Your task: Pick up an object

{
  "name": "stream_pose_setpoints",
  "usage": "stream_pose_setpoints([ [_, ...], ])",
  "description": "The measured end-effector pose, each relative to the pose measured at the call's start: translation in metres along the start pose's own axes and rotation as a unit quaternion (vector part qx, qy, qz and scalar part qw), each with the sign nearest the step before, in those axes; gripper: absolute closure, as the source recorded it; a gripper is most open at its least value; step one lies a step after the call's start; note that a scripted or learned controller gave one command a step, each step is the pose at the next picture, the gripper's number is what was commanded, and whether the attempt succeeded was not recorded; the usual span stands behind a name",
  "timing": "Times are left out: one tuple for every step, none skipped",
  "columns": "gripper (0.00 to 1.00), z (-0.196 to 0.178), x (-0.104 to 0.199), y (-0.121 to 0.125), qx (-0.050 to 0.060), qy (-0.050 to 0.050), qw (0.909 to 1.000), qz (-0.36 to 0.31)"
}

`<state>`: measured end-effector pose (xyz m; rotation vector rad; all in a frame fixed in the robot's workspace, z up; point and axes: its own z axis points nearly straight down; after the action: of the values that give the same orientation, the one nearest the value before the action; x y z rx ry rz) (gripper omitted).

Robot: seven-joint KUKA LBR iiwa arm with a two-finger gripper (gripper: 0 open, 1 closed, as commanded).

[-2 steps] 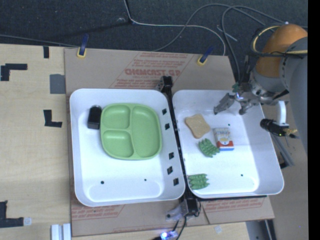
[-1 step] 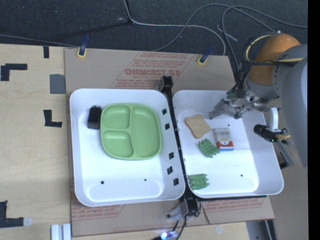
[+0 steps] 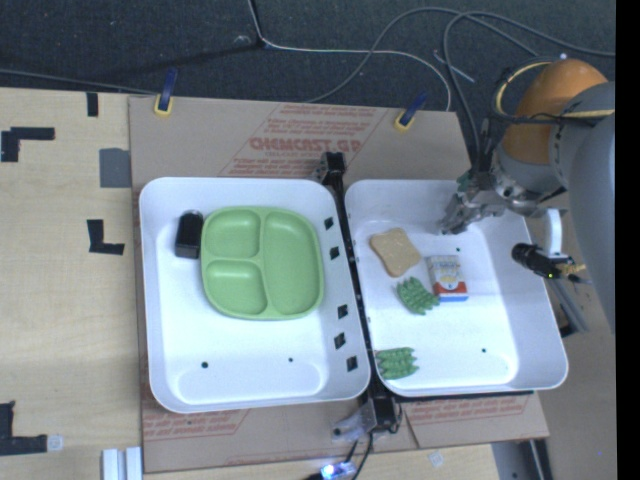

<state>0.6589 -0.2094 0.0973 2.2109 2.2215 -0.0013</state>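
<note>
Beneath me lay the bench with its two white bins, and my gripper (image 3: 455, 218) hung low over the far end of the right bin (image 3: 520, 353), though whether it was spread or pressed together I could not tell, and nothing showed caught in it. Nearest lay the tan bread slice (image 3: 395, 251), then the small carton (image 3: 446, 276) and leafy green piece (image 3: 416, 295), likely loose for picking; the green divided plate (image 3: 263, 262) sat in the left bin (image 3: 170, 368).
</note>
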Motion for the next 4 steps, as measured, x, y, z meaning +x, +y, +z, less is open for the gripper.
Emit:
stream_pose_setpoints([
  [1.0, -0.042, 0.001, 0.002, 0.001, 0.003, 1.0, 0.002],
  [1.0, -0.104, -0.003, -0.002, 0.0, 0.002, 1.0, 0.002],
  [1.0, -0.13, -0.003, -0.001, 0.001, 0.003, 1.0, 0.002],
  [1.0, -0.123, 0.052, -0.026, 0.004, 0.004, 1.0, 0.0],
])
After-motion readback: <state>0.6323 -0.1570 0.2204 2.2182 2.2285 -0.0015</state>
